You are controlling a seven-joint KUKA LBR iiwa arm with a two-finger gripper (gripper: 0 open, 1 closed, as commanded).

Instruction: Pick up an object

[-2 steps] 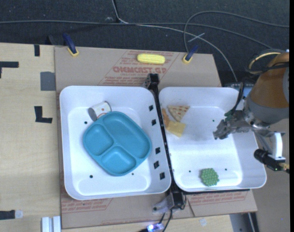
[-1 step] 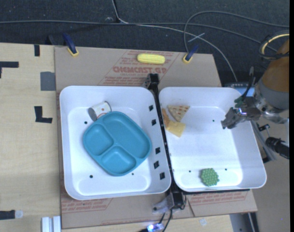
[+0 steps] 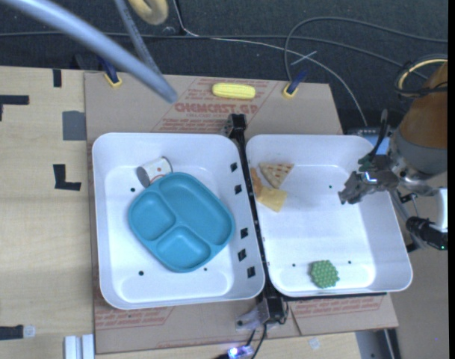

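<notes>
Gripper (image 3: 352, 191) hangs over right bin (image 3: 376, 271), near its right wall; can't tell how it's set, nothing seen in it. Closest pick, probably: green ball (image 3: 323, 274) at front edge. Farther back, 2 food bits (image 3: 270, 186) by the divider. Should line up over one thing & drop straight. Blue tray (image 3: 181, 221) w/ cup (image 3: 154, 172) sits in left bin.

A single fixed camera sits above the worktop (image 3: 33, 200), looking down at a slant so that both white bins land mid-frame, the left bin (image 3: 107, 223) and right bin (image 3: 376, 223) side by side. It stands far enough back to take in cardboard underlay, cables and dark floor beyond. The arm (image 3: 425, 133) enters at the right edge, somewhat blurred there.
</notes>
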